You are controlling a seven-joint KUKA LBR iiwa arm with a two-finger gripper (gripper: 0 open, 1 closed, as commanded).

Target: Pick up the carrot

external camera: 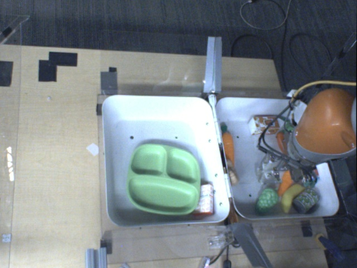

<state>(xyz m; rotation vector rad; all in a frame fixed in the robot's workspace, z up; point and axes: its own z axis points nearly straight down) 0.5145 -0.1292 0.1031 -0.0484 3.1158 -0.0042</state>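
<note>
My hand hangs low over the right bin, under my orange-banded wrist — whether it is wide or narrow I cannot tell, the wrist hides it. The carrot lies well to the left of it, lengthwise against that bin's left wall, green top toward the far end. Left bin holds a green divided plate — a small orange packet touches its near-right edge.

The small box beside the green tray may carry print, but none is legible.
</note>
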